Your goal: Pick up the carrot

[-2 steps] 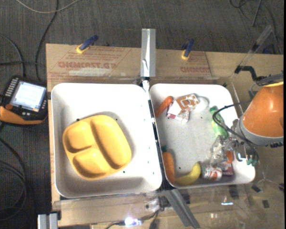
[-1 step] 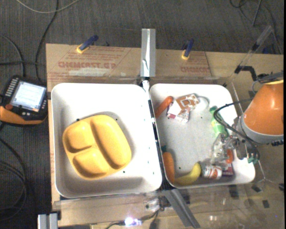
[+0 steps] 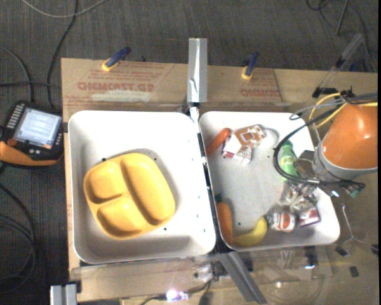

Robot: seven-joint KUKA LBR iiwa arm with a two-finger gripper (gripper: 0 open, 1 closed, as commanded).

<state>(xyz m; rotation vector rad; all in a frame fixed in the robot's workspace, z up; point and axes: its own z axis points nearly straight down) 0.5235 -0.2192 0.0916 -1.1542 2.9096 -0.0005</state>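
One carrot [image 3: 225,220] lies against the right bin's [image 3: 267,170] left wall, touching one banana [image 3: 253,232]. The claw [image 3: 298,196] hovers near the right edge, grip unreadable.

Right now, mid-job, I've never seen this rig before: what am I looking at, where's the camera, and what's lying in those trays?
You are looking down at a slant from one fixed camera above a bench. The grey and orange shape at the right is the robot arm, reaching in from that side; its hand hangs over the right bin's right part, above some small packets. I cannot tell whether it grips anything.

The left bin holds a yellow divided plate.

The right bin holds the carrot near its front left corner, a banana beside it, a sausage-like orange-red piece at the back left, a small red and white carton, and something green by the arm.
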